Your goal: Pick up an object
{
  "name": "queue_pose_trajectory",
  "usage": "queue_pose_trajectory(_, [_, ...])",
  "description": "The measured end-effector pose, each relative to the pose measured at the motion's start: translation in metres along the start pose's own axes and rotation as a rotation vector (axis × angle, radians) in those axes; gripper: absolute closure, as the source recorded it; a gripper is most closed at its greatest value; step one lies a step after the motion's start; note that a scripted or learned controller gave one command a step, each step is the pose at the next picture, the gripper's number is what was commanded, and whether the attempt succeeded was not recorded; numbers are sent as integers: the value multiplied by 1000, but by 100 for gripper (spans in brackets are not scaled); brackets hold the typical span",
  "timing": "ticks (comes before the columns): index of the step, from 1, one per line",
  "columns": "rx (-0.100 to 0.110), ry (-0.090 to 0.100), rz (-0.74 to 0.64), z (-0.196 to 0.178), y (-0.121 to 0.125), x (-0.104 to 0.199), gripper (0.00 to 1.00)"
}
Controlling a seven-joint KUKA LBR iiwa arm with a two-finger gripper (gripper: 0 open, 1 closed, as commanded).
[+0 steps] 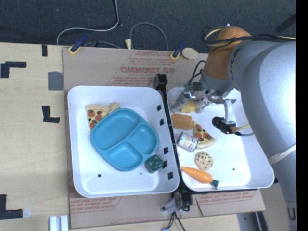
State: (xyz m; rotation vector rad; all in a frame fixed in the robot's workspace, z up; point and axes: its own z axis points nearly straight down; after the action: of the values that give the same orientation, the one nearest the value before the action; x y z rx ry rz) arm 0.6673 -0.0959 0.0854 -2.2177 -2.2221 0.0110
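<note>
Looming large at the right of the view, the grey arm (pixel 269 90) is the nearest thing to the camera, and its orange band (pixel 221 57) sits above the wrist. Below the wrist the gripper (pixel 192 99) hangs over the far left corner of the right bin (pixel 240 174); how wide it stands, and whether it has hold of anything, cannot be told, because the parts there are small and crowded together. I take the right bin as the landmark for all places. Inside it, just under the gripper, lies a pale yellow piece (pixel 187 107), and close beside that toward the near side a brown bread slice (pixel 182 121). Next to the bread, toward the bin's middle, is a pizza slice (pixel 203 135), and touching its left edge a small silver can (pixel 186 141) lies on its side. Nearer the front of this bin are a round cookie (pixel 204 160) and, beyond it at the front wall, an orange carrot (pixel 198 175) with a green end. Left of the right bin stands the left bin (pixel 79 129), which holds a blue divided tray (pixel 125 138), a second pizza slice (pixel 96 114) at the tray's far left corner, and a dark green object (pixel 154 164) at the tray's near right corner.
</note>
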Motion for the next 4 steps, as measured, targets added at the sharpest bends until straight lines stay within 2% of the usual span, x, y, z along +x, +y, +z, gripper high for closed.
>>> queue_pose_trajectory(4, [-6, 2, 0, 0, 1, -4, 0])
